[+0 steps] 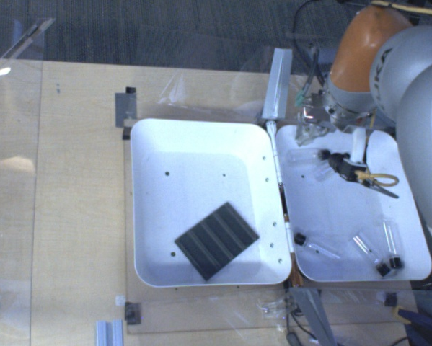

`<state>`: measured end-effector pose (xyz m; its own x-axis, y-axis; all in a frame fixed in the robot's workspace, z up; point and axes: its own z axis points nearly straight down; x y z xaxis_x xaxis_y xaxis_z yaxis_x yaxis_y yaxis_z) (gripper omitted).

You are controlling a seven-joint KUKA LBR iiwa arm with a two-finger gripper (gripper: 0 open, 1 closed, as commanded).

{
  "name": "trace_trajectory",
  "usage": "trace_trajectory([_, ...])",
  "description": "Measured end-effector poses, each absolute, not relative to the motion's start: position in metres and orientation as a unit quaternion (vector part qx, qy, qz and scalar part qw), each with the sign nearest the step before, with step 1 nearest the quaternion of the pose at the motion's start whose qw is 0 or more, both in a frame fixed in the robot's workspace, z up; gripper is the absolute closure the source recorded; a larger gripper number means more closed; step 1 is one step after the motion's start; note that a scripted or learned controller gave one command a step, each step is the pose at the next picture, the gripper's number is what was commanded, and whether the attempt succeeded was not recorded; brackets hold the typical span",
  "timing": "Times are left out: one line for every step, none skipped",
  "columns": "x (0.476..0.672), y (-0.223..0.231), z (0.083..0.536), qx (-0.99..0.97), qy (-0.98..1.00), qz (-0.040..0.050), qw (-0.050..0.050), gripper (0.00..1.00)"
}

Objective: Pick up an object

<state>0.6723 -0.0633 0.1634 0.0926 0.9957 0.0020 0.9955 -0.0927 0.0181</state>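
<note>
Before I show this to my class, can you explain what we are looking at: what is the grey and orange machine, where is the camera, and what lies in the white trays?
One camera looks down on a bench at a slant. The grey arm with an orange band is a robot reaching in from the right. Its claw hangs over the far end of the right bin; I cannot tell whether it holds anything. That bin contains scissors and several small clear tubes. The left bin holds one dark ribbed panel.

The arm hides the right bin's far right corner
</note>
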Motion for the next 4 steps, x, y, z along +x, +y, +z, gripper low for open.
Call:
trace_trajectory([0.662,-0.087,0.323,0.726,0.688,0.0029,0.003,1.00])
trace_trajectory([0.669,-0.038,0.251,0.726,0.687,0.0015,0.001,1.00])
trace_trajectory([0.669,-0.093,0.136,0.740,0.673,0.0009,0.001,1.00])
trace_trajectory([0.670,-0.093,0.137,0.740,0.673,0.0015,0.002,0.00])
